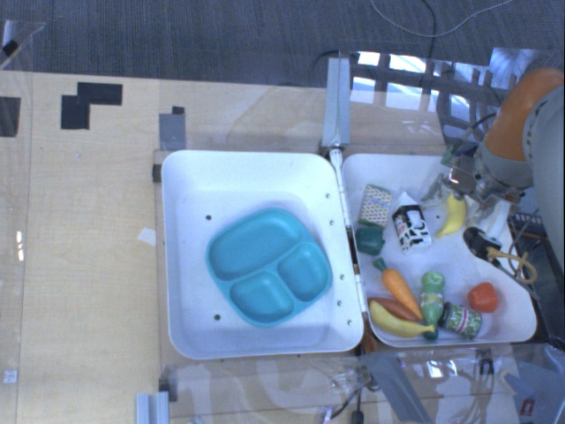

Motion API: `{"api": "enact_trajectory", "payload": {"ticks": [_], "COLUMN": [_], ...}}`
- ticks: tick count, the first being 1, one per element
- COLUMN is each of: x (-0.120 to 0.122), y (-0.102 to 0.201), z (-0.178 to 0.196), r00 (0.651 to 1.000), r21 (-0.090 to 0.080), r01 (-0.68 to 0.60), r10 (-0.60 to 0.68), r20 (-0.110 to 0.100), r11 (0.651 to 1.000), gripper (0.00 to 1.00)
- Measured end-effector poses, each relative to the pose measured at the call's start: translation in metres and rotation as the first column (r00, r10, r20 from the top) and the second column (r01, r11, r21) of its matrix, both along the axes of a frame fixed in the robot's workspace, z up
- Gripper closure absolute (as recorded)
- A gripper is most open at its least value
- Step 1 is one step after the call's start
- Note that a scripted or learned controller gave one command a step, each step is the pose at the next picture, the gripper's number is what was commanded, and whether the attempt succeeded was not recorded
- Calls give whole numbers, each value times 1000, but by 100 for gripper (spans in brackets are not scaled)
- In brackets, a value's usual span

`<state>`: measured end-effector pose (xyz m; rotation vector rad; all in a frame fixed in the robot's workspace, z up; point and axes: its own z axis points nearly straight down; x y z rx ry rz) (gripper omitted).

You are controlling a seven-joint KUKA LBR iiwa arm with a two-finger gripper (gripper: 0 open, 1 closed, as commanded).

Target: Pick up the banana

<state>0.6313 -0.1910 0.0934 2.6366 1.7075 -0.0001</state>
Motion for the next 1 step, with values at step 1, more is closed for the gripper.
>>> {"api": "enact_trajectory", "payload": {"ticks": [1], "x": [38], "y": [-2], "z": [-8], "r00": [999], "r21": [1], "r01": [-49], "r10": [50], "r20": [-3], "r11": [999], "gripper": [0]}}
